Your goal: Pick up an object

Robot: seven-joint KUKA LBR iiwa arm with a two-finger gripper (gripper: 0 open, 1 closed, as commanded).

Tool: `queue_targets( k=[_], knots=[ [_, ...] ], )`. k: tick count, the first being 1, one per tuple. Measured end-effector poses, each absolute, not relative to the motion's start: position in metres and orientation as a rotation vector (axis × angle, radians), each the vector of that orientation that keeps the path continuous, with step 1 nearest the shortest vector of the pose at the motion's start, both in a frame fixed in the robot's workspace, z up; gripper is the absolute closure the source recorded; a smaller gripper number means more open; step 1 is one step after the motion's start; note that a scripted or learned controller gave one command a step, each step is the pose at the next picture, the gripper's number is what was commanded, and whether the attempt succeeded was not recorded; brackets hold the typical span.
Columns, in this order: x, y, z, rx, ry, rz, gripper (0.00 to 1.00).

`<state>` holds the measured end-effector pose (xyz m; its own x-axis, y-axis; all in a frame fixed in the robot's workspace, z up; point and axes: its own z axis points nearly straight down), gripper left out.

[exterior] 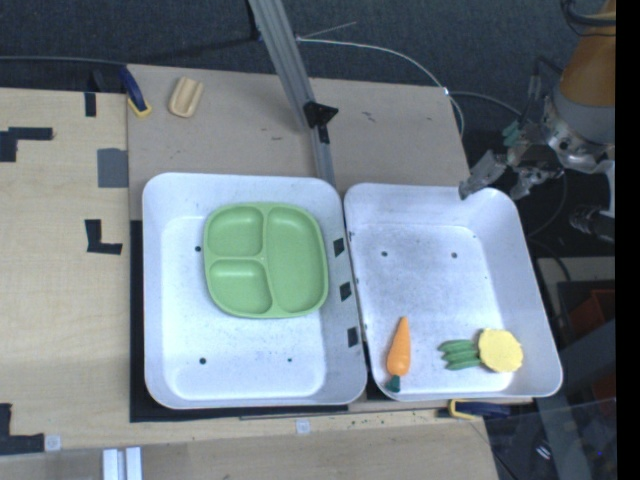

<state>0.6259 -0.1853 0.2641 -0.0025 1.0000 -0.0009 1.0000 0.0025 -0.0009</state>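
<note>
The arm (590, 78) enters from the right edge of the camera view, its orange band uppermost and the grey wrist below it angled down and to the left. The hand (490, 173) sits just above the far right corner of the right bin (530, 268), outside the bin floor; whether it is spread or closed cannot be told, and nothing is visible in its grasp. In the right bin, a toy carrot (399, 346) lies near the front wall, with a green pea pod (459, 353) touching a yellow piece (500, 350) toward the front right corner. The left bin (165, 298) holds a green divided plate (266, 259), lying flat on the counter (60, 268) side
</note>
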Motion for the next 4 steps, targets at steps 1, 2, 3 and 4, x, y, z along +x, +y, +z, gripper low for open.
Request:
queue_targets(
  k=[1, 2, 3, 4],
  knots=[
    [0.626, -0.185, 0.264, -2.219, -2.224, 0.003, 0.00],
    [0.623, -0.180, 0.220, -2.216, -2.222, 0.006, 0.00],
    [0.631, -0.176, 0.160, -2.214, -2.221, 0.007, 0.00],
    [0.626, -0.170, 0.096, -2.213, -2.220, 0.008, 0.00]
  ],
)
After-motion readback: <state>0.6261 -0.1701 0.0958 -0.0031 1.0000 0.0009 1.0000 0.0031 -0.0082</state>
